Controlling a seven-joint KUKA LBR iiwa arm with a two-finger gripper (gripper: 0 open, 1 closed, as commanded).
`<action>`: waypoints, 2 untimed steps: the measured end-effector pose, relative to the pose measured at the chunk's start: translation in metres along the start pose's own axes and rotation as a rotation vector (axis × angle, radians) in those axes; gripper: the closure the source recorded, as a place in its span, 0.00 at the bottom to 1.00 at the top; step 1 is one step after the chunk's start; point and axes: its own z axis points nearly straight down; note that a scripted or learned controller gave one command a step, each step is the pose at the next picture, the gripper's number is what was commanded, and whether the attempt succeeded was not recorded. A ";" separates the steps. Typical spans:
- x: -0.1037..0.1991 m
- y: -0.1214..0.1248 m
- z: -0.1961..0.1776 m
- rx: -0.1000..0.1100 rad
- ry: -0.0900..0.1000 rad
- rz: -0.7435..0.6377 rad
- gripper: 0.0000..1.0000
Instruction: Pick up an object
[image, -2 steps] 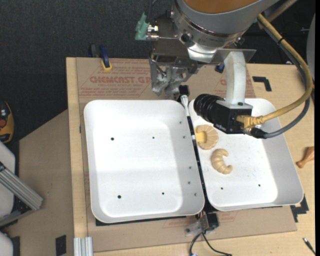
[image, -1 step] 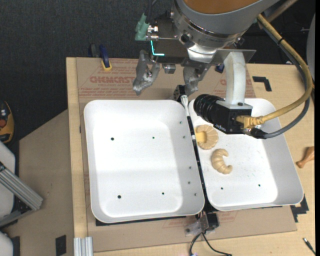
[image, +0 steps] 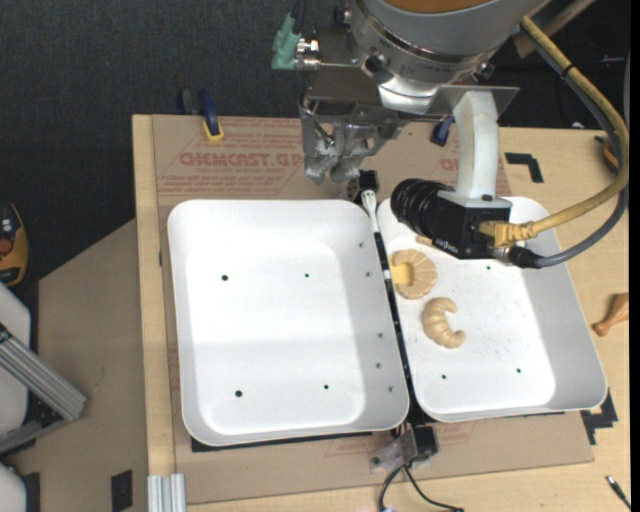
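Two tan pastry-shaped toys lie in the right bin, near its left wall: a round curled one and, just in front of it, a croissant-shaped one. A slim black-and-white stick-like thing rests at the back end of the seam between the bins. My gripper hangs over the cardboard behind the bins, above the back right corner of the left bin. It is well back and left of the pastries, with nothing visibly in its grasp.
The bins stand on a cardboard sheet with a blue clamp at its back edge. A wooden piece pokes in at the right edge, and an aluminium rail lies off the bench to the left.
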 end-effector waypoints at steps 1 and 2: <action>0.000 0.000 0.001 0.002 -0.001 0.000 0.00; 0.001 0.000 -0.010 -0.003 0.001 -0.001 1.00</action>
